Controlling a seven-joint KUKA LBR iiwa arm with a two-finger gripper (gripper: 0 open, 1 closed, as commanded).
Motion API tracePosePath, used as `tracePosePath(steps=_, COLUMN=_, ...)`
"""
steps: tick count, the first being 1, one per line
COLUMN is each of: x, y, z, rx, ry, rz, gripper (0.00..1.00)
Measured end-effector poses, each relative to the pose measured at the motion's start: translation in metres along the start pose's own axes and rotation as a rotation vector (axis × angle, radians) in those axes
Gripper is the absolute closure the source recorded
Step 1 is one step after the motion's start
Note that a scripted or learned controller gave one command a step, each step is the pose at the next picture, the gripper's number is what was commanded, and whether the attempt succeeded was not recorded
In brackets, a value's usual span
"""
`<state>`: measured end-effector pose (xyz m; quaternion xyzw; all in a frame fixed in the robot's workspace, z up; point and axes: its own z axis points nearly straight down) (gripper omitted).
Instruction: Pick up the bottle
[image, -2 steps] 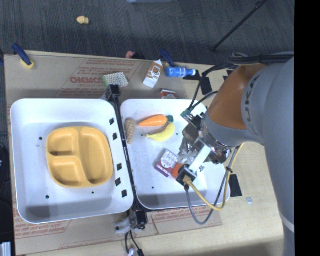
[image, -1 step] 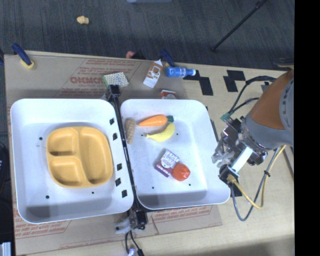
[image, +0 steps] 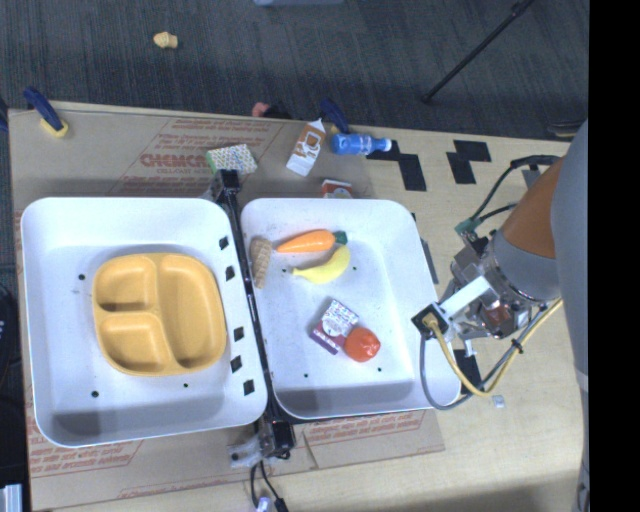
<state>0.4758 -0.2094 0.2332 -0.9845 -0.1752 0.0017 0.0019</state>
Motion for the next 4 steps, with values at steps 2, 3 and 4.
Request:
tracePosePath(steps=2, x=0.000, y=0.001, z=-0.006, rx=0.002, ry=0.000, rz=0.143, gripper=1.00)
tracePosePath(steps=3, x=0.000, y=0.001, z=-0.035, rx=-0.002, ry=0.000, rz=-0.299, gripper=1.00)
tracePosePath(steps=4, x=0.000, y=0.000, z=-0.017, rx=0.001, ry=0.000, rz=-0.396, gripper=1.00)
